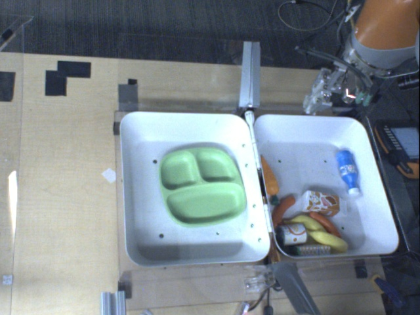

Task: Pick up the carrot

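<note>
Overhead, looking down at a slant from the fixed camera. Gripper [338, 92]: hangs beyond the far rim of the right bin [308, 136], outside its walls, under the orange band of the arm. Cannot tell whether spread or pressed together, too blurred and pale against the cables; carries nothing recognisable. Probably parks there to keep both bins unobstructed for the camera. Carrot [267, 176]: lies lengthwise on the right bin's floor, hard against the wall shared with the left bin [141, 136], thin end toward the far side. Sits well apart from the gripper, so counts as not yet picked. Touches or nearly touches a reddish sausage-like piece [283, 207] at its near end; cannot say which. Further toward the near corner, a heap: printed packet [321, 202], banana [326, 238], small can [293, 235], all crowded together, most likely slid downhill into that corner. Blue bottle [348, 170]: lies alone by the right wall, clear of everything. Green divided plate [202, 184]: rests in the middle of the left bin, irrelevant to the job. Judging from the layout, calls for a descent close beside the dividing wall, jaws aligned across the carrot's width. Risks striking the wall, or nudging the sausage-like piece instead, given so little room on that side.
</note>
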Controlling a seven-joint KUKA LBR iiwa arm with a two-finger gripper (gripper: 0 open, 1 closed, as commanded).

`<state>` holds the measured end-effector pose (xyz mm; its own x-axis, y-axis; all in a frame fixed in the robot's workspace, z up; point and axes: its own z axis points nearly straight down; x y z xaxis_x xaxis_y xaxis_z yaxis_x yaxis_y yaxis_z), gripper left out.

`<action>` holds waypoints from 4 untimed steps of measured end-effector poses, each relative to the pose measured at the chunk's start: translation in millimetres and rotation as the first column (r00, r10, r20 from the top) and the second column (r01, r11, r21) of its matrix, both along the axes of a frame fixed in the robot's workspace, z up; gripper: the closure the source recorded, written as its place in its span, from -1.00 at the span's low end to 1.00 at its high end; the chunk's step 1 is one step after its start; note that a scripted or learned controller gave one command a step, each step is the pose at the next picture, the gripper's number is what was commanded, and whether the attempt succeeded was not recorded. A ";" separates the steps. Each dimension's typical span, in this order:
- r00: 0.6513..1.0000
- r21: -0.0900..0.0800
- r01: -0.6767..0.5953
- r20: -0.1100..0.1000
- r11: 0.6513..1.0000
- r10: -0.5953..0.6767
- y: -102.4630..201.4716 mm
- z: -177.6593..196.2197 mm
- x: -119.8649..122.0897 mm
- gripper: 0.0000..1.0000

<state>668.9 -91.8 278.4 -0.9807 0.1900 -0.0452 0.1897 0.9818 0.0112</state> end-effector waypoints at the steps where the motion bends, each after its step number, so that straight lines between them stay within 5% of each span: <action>1: 1.000 0.001 0.000 0.012 1.000 0.000 1.3 13.9 2.4 1.00; 2: 0.977 -0.005 -0.211 -0.036 0.978 0.210 -9.3 -33.4 -13.3 1.00; 4: 0.978 -0.009 -0.210 -0.011 0.978 0.210 -6.6 -5.2 -8.0 1.00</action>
